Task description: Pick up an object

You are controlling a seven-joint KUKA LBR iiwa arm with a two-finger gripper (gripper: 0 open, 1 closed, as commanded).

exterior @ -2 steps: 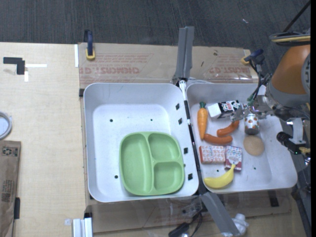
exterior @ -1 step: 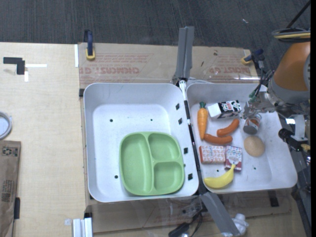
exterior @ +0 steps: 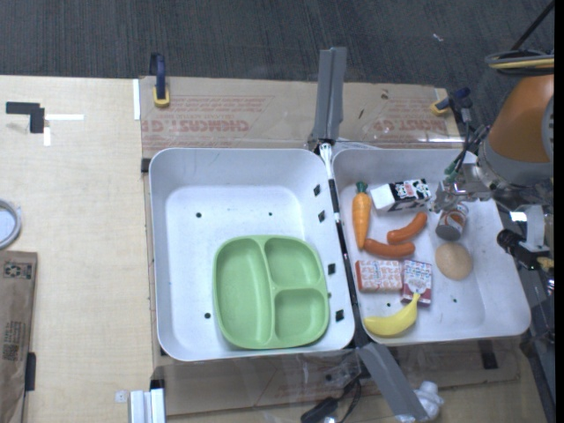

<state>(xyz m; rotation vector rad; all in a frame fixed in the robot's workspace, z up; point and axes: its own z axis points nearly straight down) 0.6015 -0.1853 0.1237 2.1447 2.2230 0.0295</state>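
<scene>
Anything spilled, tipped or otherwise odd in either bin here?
Nothing stands out. The green divided plate lies flat in the left bin; the carrot, sausages, cartons and banana lie loosely jumbled in the right bin, nothing spilled.

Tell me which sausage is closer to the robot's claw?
The curved orange sausage, lying just left of the gripper. The other sausage is straighter, redder, and lies below it, nearer the small cartons.

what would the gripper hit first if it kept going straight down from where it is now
Probably the small grey can right under the gripper in the right bin, though depth is hard to judge from this slanted view; the egg lies just beside it.
</scene>
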